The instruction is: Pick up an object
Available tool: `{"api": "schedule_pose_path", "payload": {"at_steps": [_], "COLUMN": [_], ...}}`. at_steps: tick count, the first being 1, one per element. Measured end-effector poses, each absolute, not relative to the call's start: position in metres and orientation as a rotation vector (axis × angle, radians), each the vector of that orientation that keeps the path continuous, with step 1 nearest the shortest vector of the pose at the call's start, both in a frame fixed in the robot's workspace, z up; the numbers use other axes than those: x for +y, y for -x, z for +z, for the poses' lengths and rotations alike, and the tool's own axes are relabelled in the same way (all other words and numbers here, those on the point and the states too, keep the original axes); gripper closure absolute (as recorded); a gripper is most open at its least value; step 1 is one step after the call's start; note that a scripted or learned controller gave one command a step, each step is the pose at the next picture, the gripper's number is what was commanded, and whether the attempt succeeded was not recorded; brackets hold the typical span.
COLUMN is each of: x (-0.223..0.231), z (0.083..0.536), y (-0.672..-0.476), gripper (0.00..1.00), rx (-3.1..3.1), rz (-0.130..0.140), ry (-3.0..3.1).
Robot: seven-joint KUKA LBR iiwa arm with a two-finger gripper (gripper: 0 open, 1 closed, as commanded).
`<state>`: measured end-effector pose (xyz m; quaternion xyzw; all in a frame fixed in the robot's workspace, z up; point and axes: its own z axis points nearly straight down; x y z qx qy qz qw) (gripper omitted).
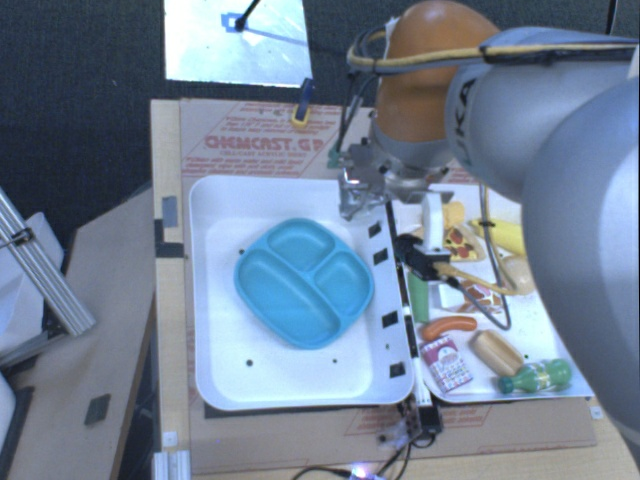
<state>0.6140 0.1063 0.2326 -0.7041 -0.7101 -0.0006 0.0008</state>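
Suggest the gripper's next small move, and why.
Probably descend slightly toward the sectioned blue plastic tray: the gripper hangs over the left white bin's far right corner, just beyond the tray, with nothing visibly between its fingers.

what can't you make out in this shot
- End effector, camera view: fingers too small and blurred to judge.
- Right bin: its far and right parts are hidden behind the arm.
- Food items under the arm, such as the banana: partly covered.
- Carton label: too small to read.
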Motion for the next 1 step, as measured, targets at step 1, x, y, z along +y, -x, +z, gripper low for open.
{"api": "schedule_pose_path", "payload": {"at_steps": [1], "x": [0.1095], "z": [0.2343], "y": [-0.614], "gripper": [1.0], "rx": [-2.228], "rz": [-0.003], "ry": [2.215]}}
